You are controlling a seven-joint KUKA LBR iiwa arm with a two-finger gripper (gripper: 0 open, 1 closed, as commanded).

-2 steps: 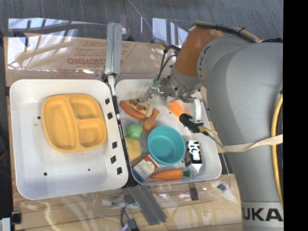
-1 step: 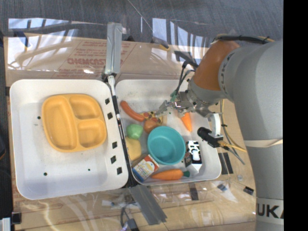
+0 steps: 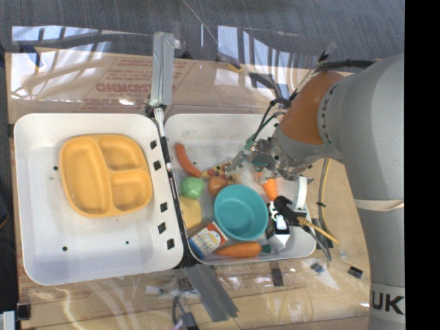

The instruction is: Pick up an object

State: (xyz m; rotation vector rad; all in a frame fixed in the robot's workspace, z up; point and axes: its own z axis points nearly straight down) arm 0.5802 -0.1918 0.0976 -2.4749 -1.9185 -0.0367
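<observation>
The right bin [image 3: 206, 126] holds a teal bowl [image 3: 240, 213], a red sausage [image 3: 184, 160], a green ball [image 3: 193, 188], a small brown-orange piece [image 3: 217, 184], a yellow item [image 3: 191, 215], a small printed carton [image 3: 207, 239] and a long orange carrot [image 3: 237, 250] by the front wall. My gripper [image 3: 260, 162] hangs low over the right half of this bin, just behind the bowl. A short orange piece [image 3: 270, 188] lies right below the gripper, beside the bowl's right rim. Nothing shows between the gripper's parts.
The left bin [image 3: 34, 205] carries a yellow divided plate [image 3: 105, 174]. The grey arm with its orange band [image 3: 306, 112] covers the right bin's far right corner. A metal divider bar [image 3: 162, 67] runs back between the bins.
</observation>
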